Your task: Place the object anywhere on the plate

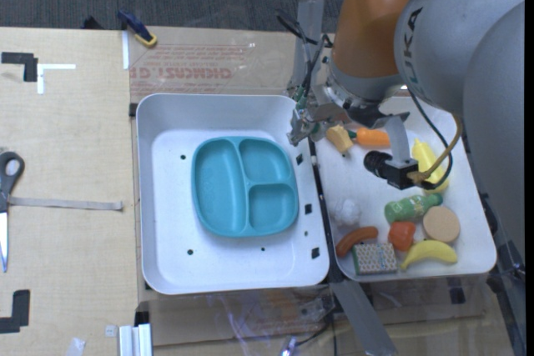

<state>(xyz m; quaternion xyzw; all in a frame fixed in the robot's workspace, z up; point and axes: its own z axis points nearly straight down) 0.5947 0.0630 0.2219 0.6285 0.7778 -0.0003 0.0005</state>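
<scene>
A teal divided plate (246, 185) lies in the left white bin (158, 204), with nothing on it. My gripper (302, 123) hangs over the divider between the two bins, just past the plate's upper right corner. The wrist hides its tips. A tan food piece (338, 137) and an orange carrot (372, 138) lie just to its right in the right bin (471, 258). I see nothing clearly held.
The right bin also holds a yellow piece (425, 159), a green vegetable (413, 205), a red tomato (402, 234), a tan disc (440, 223), a banana (430, 254), a sausage (357, 239) and a speckled block (375, 259). Scissors (7, 179) lie far left.
</scene>
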